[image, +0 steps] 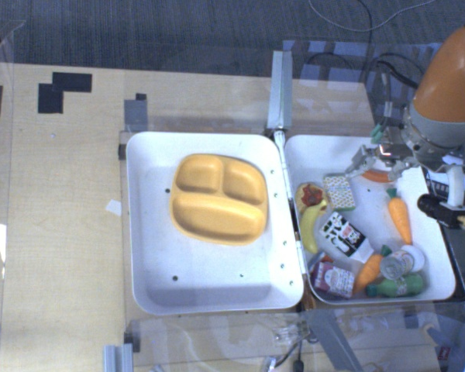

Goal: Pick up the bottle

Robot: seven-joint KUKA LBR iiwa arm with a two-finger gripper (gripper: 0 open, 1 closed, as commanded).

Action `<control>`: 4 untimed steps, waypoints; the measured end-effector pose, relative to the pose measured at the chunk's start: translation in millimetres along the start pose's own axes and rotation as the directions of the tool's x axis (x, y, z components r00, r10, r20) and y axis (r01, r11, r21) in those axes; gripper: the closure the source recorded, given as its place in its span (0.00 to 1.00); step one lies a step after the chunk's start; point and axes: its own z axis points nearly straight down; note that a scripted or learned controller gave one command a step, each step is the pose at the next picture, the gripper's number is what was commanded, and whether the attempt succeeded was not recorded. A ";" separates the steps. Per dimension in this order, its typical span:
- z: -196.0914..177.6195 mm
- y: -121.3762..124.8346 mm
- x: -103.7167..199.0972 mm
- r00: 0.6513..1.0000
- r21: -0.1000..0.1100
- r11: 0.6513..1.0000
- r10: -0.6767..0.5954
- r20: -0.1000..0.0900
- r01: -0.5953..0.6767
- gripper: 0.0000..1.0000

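Bench (pixel 62 208) — pale wood top, with two shallow white bins side by side and a metal divider rail between them at the far side.

Left bin (pixel 151 277): holds one yellow divided plate (pixel 218 198), three compartments, lying flat toward the far half of the bin. Nothing rests on the plate.

Right bin (pixel 438 273): crowded with small items.
- Green bottle (pixel 395 287), lying on its side along the near wall, toward the bin's near right corner.
- Silvery can (pixel 399 263), just behind the bottle and touching or nearly touching it.
- Orange carrot (pixel 400 218), lying lengthwise in the right half, green tip toward the far side.
- Second, smaller carrot (pixel 369 270), tilted, between the can and the carton.
- Black-and-white carton (pixel 344 235), lying at a slant in the middle of the bin.
- Banana (pixel 309 228), along the left wall, beside the carton.
- Red fruit, possibly an apple (pixel 311 194), at the banana's far end.
- Small checked packet (pixel 339 192), just right of the red fruit.
- Red packet (pixel 332 280), in the near left corner.
- Thin orange piece (pixel 376 177), near the far wall, under the gripper; its kind cannot be made out.

Arm (pixel 449 84): grey with an orange band, reaching in from the right over the far right part of the right bin.

Gripper (pixel 380 155): above the far side of the right bin, well apart from the bottle. Fingers look spread — with nothing between them.
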 end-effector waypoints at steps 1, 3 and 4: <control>-11.7 1.8 1.2 1.000 -0.005 1.000 -0.004 0.000 0.004 1.00; -221.7 75.5 34.9 0.984 -0.004 0.984 0.180 0.001 -0.180 1.00; -208.2 75.2 3.2 1.000 -0.003 1.000 0.030 0.001 -0.030 1.00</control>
